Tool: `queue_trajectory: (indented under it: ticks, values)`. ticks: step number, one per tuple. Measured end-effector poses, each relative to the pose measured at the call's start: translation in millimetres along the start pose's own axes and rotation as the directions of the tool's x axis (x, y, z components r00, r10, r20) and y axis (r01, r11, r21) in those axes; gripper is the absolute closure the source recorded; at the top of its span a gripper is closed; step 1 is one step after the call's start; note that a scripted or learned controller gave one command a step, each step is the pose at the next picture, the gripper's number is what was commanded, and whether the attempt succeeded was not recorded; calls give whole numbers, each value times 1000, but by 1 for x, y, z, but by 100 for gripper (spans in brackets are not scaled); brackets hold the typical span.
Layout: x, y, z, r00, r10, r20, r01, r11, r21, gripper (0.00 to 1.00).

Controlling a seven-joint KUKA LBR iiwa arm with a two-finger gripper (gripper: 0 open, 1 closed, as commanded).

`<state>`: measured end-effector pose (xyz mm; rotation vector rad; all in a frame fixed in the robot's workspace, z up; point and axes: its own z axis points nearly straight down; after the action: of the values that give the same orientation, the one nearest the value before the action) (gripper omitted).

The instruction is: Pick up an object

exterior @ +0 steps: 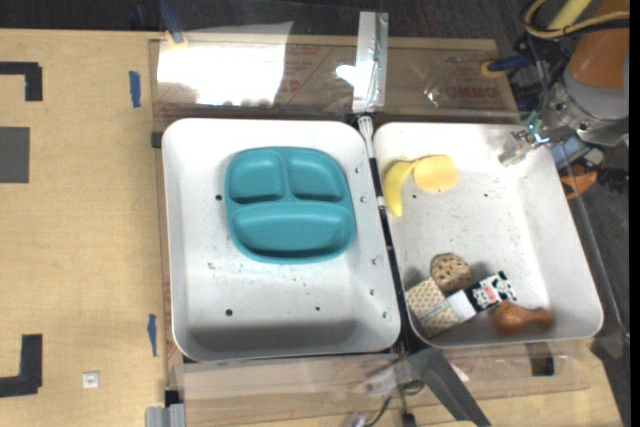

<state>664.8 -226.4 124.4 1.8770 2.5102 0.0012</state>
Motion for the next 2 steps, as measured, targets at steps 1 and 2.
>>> queue_trajectory:
  ticks: [1,2]
  values:
    - [36,-38,37,998,64,-2,-64,998,0,100]
    - [45,1,-207,999,40,3,-40,999,-9,100]
